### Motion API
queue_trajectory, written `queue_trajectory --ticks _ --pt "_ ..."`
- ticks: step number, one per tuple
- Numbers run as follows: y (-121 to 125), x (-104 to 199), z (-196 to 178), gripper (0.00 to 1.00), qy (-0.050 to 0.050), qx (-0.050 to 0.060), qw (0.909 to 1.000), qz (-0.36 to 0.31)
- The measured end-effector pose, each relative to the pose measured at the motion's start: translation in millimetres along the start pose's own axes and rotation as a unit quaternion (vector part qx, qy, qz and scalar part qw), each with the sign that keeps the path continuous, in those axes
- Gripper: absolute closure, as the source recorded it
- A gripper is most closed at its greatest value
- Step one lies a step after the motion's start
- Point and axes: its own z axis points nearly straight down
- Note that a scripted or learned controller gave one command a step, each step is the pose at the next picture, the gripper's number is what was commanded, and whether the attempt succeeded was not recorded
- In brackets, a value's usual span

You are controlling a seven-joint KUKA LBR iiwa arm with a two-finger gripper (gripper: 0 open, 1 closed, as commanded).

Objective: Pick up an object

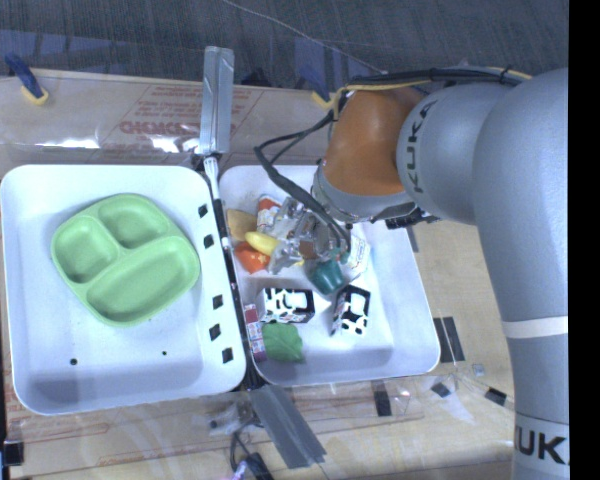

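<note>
The right bin (405,298) holds a small heap of objects. A yellow piece (259,240) and an orange-red piece (251,259) lie at its left side. Two black-and-white cow-patterned blocks (288,305) (352,311) sit nearer the front, with a green lump (282,343) at the front left. A teal object (328,276) lies in the middle. My gripper (302,236) reaches down into the pile, just above the teal object and beside the yellow piece. The wrist and the clutter hide its tips.
The left bin (40,368) bears a light green divided plate (126,257). A metal divider (216,108) runs between the two bins. The grey arm with its orange band (375,148) covers the right bin's back right part.
</note>
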Motion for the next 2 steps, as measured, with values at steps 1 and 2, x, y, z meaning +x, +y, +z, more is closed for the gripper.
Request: queue_trajectory --ticks 1,2 --pt "-12 -44 10 1.00 0.003 -0.001 0.9838 0.179" --pt "49 -24 -115 1.00 0.000 -0.003 0.9779 0.209"
